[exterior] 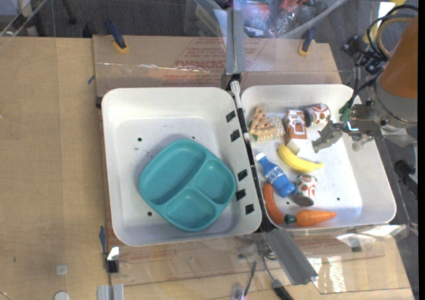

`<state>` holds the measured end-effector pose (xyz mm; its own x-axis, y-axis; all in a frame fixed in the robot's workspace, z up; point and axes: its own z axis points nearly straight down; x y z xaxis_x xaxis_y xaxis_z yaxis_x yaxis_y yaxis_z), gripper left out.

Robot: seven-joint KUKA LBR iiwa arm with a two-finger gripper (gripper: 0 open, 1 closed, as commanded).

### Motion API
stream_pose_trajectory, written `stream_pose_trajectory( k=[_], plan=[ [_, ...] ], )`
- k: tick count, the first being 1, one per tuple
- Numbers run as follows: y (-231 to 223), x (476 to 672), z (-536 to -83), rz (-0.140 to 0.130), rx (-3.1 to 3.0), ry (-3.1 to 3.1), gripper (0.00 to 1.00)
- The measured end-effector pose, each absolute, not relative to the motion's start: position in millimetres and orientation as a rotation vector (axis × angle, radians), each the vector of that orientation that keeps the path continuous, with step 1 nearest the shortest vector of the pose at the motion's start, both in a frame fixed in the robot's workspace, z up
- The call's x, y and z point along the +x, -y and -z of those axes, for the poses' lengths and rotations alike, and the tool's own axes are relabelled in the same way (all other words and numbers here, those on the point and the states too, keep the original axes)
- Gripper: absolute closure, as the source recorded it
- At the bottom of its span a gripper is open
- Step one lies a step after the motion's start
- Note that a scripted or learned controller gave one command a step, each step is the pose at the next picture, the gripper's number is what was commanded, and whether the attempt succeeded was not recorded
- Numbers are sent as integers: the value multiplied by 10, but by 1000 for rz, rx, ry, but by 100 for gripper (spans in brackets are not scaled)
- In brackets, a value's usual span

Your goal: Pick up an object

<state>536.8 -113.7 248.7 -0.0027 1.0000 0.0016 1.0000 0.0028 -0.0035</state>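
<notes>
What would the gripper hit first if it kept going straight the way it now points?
Probably the banana: the gripper points down-left toward it in the right bin. Its height is unclear, so it might reach the bin floor first.

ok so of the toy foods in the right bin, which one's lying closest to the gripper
The yellow banana. It lies just left of and below the gripper, while the carrot sits far down by the bin's front wall.
</notes>
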Motion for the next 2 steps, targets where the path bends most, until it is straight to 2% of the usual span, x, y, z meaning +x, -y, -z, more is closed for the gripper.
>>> stream_pose_trajectory(
  k=[1, 2],
  plan=[
    [1045, 5794, -1032, -1, -2074, 2357, 0],
    [979, 5857, -897, 4, -2130, 2315, 0]
  ],
)
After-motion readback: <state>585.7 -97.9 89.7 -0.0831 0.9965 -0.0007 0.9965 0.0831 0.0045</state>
